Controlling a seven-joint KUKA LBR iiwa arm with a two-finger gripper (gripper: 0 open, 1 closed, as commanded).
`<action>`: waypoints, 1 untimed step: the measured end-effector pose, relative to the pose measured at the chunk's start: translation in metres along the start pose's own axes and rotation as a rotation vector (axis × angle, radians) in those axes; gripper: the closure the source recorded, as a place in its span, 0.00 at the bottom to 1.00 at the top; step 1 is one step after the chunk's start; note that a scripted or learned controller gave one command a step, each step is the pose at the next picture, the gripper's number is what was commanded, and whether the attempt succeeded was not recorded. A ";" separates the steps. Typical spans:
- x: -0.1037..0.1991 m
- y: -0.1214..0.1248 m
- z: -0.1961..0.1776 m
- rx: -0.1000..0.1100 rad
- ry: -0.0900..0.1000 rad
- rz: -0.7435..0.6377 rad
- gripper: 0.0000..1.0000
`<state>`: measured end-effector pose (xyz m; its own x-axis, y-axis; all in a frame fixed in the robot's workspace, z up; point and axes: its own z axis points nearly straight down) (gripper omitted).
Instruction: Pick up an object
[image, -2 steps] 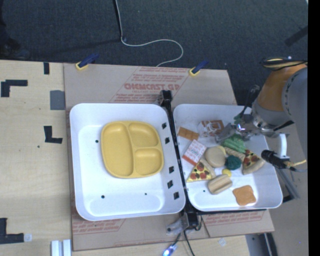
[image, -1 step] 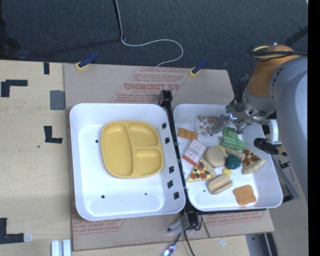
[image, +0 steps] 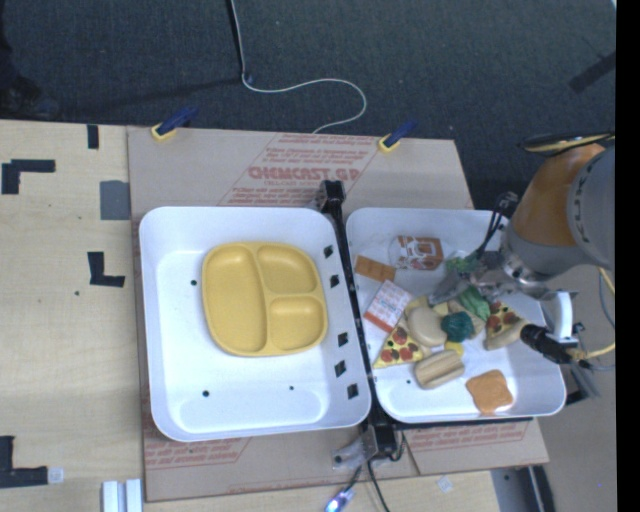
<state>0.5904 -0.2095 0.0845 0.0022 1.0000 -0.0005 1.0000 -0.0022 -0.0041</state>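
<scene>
The table (image: 60, 250) is pale wood at the far left, marked with black tape pieces, and a brown cardboard sheet (image: 290, 165) lies under 2 white bins. The cardboard is held at its far edge by 2 clamps with blue and yellow handles (image: 175, 122), and a white cable (image: 300, 85) loops over the dark floor beyond it.

The left bin (image: 170, 400) holds 1 yellow divided plate (image: 265, 298) with 3 compartments, lying flat near the bin's middle, apart from the walls.

The right bin (image: 440, 405) holds a cluster of toy food. From its left: an orange flat piece (image: 375, 269), a white and red packet (image: 386, 306), and a pizza slice (image: 399, 349) near the divider. Farther back lies a clear packet with an orange label (image: 418, 251). In the middle sit a pale round piece (image: 425, 324), a teal item (image: 459, 326) touching it, and a tan hot-dog bun (image: 439, 369) just in front. A toast-coloured slice (image: 489, 390) rests near the front wall, and a second pizza slice (image: 503, 325) lies toward the right.

The grey arm with its orange band (image: 560, 215) reaches in over the right wall. The tool (image: 462, 288) sits low over the pile, just above the teal item and beside something green (image: 465, 266). I cannot tell how far its fingers are apart, nor whether anything is between them.
</scene>
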 end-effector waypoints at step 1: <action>0.002 0.003 -0.011 -0.006 0.000 -0.002 1.00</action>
<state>0.5933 -0.2074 0.0951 0.0001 1.0000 -0.0007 1.0000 -0.0001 0.0017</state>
